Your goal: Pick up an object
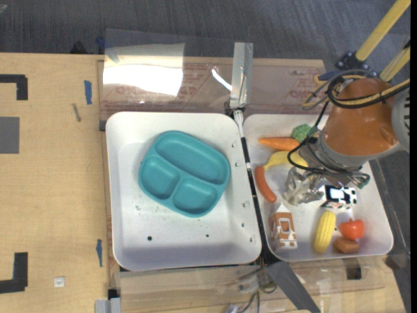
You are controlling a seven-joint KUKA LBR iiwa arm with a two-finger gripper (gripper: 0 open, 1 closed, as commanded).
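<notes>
My gripper (301,189) hangs low in the right bin (380,208), under the orange wrist band (357,124). It is over the bin floor between a red sausage (264,184) on its left and a black-and-white cow-patterned toy (340,196) on its right. Nothing can be seen held in it. A yellow banana (279,160), an orange carrot (279,143) and green broccoli (302,133) lie just behind it. In front of it are an orange-and-white carton (283,230), a corn cob (324,231), a red tomato (352,229) and a brown piece (346,245).
The left bin (117,194) holds a teal divided plate (184,173). A raised divider (247,175) separates the two bins. A clear panel with a metal post (241,77) stands behind them. Wooden bench (45,194) lies to the left.
</notes>
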